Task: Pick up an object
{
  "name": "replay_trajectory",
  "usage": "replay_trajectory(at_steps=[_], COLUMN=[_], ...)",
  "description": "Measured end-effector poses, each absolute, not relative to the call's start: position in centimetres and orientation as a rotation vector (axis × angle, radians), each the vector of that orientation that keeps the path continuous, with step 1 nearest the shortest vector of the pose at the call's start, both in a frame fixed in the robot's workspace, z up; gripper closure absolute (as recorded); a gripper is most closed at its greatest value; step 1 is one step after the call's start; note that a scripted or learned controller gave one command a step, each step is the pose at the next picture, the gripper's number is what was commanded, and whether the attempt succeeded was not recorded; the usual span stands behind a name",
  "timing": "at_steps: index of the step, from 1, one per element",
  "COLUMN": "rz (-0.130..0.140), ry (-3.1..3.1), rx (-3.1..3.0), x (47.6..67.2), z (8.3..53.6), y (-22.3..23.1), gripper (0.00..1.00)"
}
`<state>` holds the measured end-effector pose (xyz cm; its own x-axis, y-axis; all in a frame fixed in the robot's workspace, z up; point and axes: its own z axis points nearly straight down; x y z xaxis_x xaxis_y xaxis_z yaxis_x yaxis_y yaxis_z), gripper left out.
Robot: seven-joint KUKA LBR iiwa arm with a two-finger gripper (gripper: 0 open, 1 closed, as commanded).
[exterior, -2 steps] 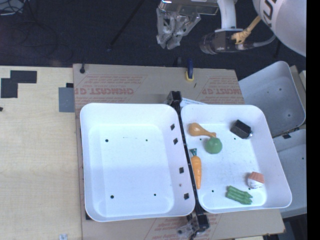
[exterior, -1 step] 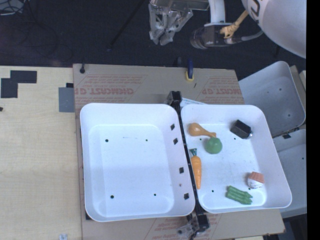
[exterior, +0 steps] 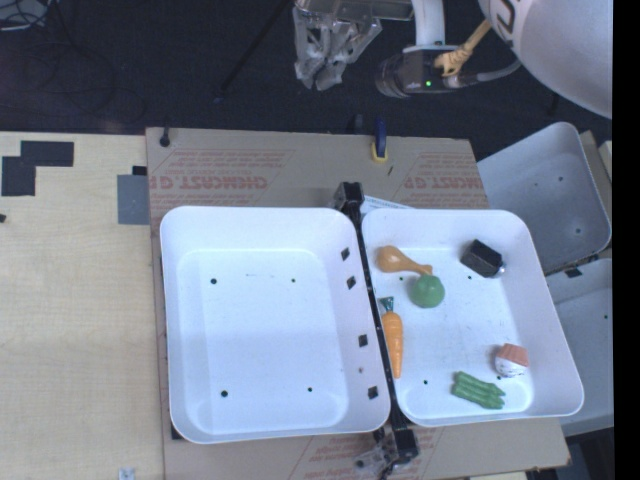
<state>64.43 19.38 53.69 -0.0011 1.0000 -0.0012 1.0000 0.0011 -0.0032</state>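
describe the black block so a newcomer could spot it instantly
Look in the right bin, toward its far right corner. The black block lies there, right of the green ball. It is the one dark, boxy thing in that bin.

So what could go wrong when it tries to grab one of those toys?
The carrot lies tight against the right bin's inner wall, so a finger might hit the wall. The green ball could roll away when touched. The gripper is high above the bench, so its aim on the way down matters.
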Motion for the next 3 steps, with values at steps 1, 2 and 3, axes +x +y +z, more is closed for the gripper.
replay_trajectory(at_steps=[1, 2, 3], rz=[0.004, 0.004, 0.003], ry=[-2.223, -2.224, -2.225], rx=[-2.218, -2.217, -2.217], x=[64.44, 64.44, 64.45], z=[53.68, 53.67, 53.69], y=[19.66, 20.31, 20.43], gripper=[1.0, 1.0, 1.0])
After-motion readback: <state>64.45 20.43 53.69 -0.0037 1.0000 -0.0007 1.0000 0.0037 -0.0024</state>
